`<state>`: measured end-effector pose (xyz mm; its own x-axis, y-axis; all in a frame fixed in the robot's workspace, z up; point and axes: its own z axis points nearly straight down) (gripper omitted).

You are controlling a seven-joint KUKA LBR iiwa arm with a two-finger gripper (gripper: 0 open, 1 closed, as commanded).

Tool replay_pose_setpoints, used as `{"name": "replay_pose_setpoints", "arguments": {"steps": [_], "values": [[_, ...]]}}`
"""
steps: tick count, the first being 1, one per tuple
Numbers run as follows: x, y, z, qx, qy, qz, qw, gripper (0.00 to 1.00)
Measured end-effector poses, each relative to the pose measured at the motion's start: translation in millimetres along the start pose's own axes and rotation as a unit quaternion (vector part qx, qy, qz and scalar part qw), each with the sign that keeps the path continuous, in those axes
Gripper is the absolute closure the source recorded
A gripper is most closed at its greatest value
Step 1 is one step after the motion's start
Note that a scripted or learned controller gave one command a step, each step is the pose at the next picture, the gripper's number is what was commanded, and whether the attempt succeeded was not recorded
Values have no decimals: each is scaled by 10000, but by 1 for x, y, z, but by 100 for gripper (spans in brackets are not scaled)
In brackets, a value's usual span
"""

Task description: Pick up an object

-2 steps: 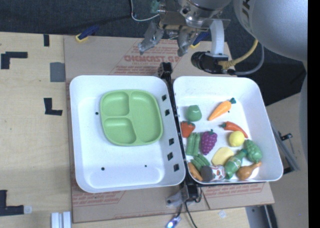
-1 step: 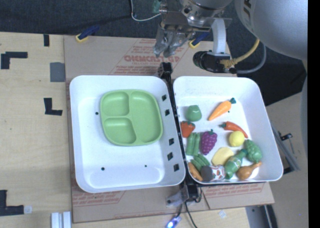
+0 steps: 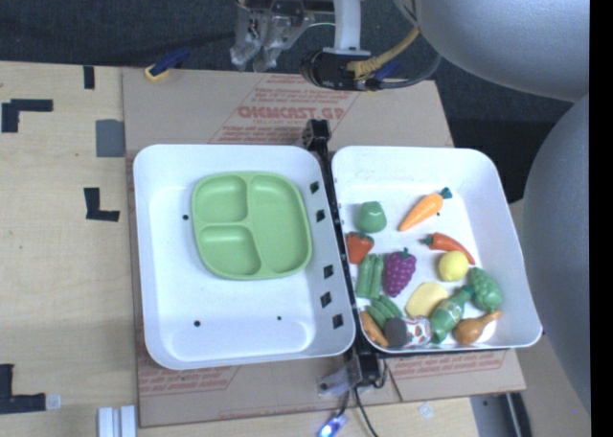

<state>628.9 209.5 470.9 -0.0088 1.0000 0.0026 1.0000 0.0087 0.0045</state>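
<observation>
Nearest, the right bin (image 3: 498, 186) holds a heap of toy food along its near and left sides: a pear (image 3: 471, 329), broccoli (image 3: 484, 287), purple grapes (image 3: 399, 270), a lemon (image 3: 453, 264) and, farther back, a carrot (image 3: 422, 211). The left bin (image 3: 163, 234) carries a green divided plate (image 3: 253, 224). At the far edge of the counter (image 3: 57, 234) hangs the claw (image 3: 261, 42), well apart from both bins; the view is too blurred to tell how it stands.
</observation>
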Motion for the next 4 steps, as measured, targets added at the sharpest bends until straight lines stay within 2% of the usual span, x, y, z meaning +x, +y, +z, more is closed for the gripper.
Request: {"name": "replay_pose_setpoints", "arguments": {"steps": [1,2,3,4], "values": [[27,-48,-38,13,-1,9,10000,100],[-9,-68,75,90,-43,54,9999,100],[27,-97,8,5,4,9,10000,100],[-33,-108,69,62,-33,61,10000,100]]}}
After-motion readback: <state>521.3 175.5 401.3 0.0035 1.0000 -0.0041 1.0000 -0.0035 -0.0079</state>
